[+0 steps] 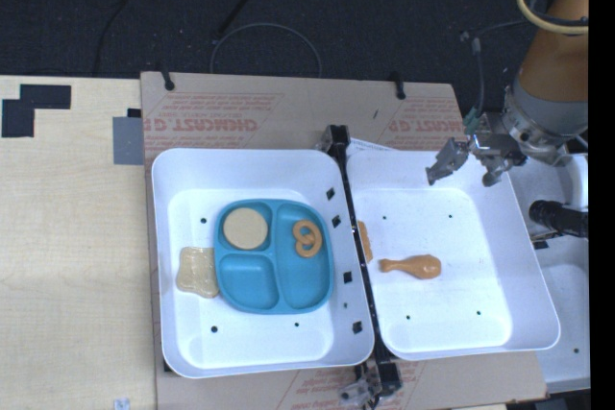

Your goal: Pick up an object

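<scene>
Currently, camera view: gripper (471, 164) hangs over the back-right corner of the right bin (485, 322), 2 fingers spread apart, nothing between them. Drumstick (411, 266) lies mid-floor of that bin — well apart from the gripper. Small tan piece (364, 241) sits against the bin's left wall. Left bin (192, 182) holds a blue divided tray (272, 288) with a round cracker (244, 228) and pretzel (307, 238) in it — pale bread slice (197, 272) touching the tray's left edge

Right bin (480, 322): floor mostly open, drumstick (411, 266) near centre; left bin (183, 341): blue tray (264, 288) fills middle, margins narrow
</scene>
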Tool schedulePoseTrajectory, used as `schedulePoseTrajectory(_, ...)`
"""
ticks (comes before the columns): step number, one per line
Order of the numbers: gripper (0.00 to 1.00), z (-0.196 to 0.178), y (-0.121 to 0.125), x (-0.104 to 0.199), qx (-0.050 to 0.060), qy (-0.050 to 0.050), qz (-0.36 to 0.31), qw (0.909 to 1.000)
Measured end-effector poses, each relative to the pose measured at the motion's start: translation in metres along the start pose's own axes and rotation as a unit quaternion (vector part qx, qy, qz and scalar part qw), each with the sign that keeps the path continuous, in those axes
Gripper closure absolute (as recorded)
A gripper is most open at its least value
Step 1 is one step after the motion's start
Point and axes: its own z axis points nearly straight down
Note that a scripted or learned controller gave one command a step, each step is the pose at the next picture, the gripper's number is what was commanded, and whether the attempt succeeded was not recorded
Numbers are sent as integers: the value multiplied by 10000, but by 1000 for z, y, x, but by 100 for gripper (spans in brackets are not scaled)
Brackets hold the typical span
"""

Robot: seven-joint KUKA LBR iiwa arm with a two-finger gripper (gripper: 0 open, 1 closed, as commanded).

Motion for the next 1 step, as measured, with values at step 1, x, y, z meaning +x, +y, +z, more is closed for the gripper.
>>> schedulePoseTrajectory(1, 0, 46, 6, 4, 17, 1, -2, 10000)
